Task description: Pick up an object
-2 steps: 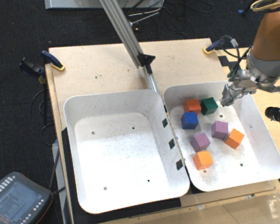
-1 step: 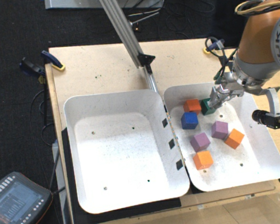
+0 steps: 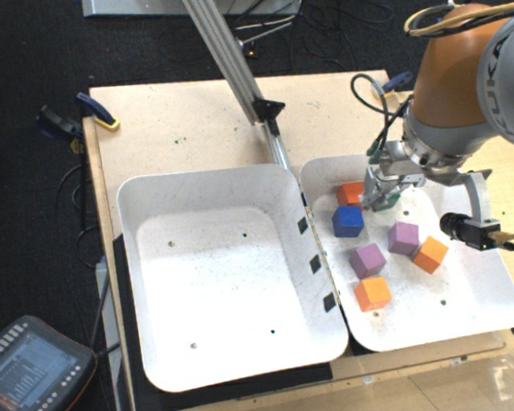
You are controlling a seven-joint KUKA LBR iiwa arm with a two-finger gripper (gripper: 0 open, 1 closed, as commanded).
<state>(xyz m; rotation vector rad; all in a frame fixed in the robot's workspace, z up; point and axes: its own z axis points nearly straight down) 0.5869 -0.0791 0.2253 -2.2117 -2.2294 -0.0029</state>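
Observation:
Several small blocks lie in the right bin (image 3: 472, 309). A blue block (image 3: 348, 221) sits near the bin's left side, with an orange block (image 3: 350, 194) just behind it. Two purple blocks (image 3: 367, 258) (image 3: 404, 238) rest in the middle. An orange block (image 3: 372, 294) lies nearer the front and another orange block (image 3: 429, 254) to the right. My gripper (image 3: 381, 193) hangs low over the back of the right bin, right beside the rear orange block and just right of the blue one. I see nothing held in it.
The left bin (image 3: 152, 258) stands beside the right one, sharing a middle rim. A slanted metal pole (image 3: 226, 51) reaches down to the back between the bins. A black camera mount (image 3: 467, 227) sticks out from the wrist over the right bin. A teach pendant (image 3: 27, 373) lies at lower left.

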